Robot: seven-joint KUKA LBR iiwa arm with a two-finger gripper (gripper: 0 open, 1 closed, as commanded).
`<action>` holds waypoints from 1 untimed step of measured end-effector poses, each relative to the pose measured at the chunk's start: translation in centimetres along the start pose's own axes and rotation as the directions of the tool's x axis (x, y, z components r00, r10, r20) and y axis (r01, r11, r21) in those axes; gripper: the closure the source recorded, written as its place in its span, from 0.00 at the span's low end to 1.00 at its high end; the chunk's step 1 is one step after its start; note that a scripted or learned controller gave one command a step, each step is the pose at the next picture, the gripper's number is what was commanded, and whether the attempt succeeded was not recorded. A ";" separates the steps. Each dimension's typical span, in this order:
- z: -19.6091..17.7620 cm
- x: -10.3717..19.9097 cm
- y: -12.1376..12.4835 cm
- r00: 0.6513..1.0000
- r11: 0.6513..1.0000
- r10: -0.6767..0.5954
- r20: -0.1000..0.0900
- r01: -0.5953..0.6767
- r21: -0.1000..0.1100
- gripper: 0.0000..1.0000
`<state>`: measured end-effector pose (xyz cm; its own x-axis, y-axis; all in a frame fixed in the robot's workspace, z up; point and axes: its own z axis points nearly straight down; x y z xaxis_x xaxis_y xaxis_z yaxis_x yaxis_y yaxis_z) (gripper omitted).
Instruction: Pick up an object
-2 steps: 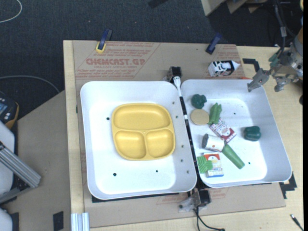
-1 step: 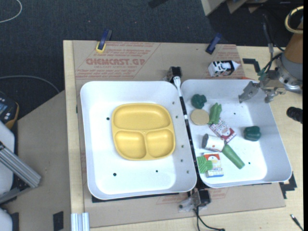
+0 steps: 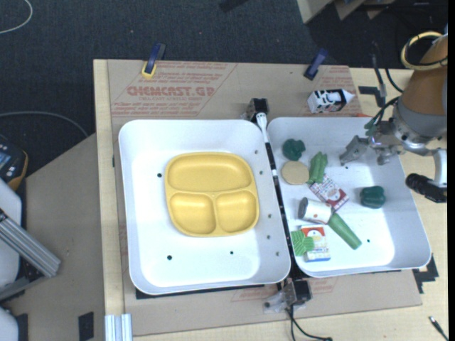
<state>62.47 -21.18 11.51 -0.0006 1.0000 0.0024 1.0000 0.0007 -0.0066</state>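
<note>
Camera view, looking down at a slant: your gripper (image 3: 370, 150) hangs over the upper right part of the right bin (image 3: 409, 244), its jaws spread apart with nothing between them. Behind it the grey wrist and orange band of the arm (image 3: 426, 94) lead off to the right.

Below the jaws and a little right, a dark green rounded object (image 3: 372, 196) lies on the bin floor, apart from the jaws. To the left lie a dark green lump (image 3: 293, 148), a tan disc (image 3: 293, 172) and a light green pod-shaped piece (image 3: 317, 167) just beside the disc. Lower down sit a red and white packet (image 3: 328, 191), a small white cylinder (image 3: 317, 212), a long green vegetable-shaped toy (image 3: 344, 231) and a green and white carton (image 3: 311, 243) near the front left corner.

The left bin (image 3: 142, 190) holds a yellow divided tray (image 3: 211, 192), lying flat near its middle.

Both bins rest side by side on a tabletop (image 3: 114, 105) of pale board printed with red lettering. Two clamps grip its far edge, one with a yellow tip (image 3: 151, 61) and one dark blue (image 3: 316, 65). A small black and white box (image 3: 330, 99) sits on the board just behind the right bin.

Dark carpet (image 3: 106, 20) surrounds the tabletop, with cables lying on it at the left.
</note>
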 end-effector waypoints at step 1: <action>3.2 0.2 0.0 1.000 1.000 -0.001 -0.002 0.001 -0.002 0.00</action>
<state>62.47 -20.97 8.30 -0.0018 1.0000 0.0042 1.0000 0.0018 -0.0045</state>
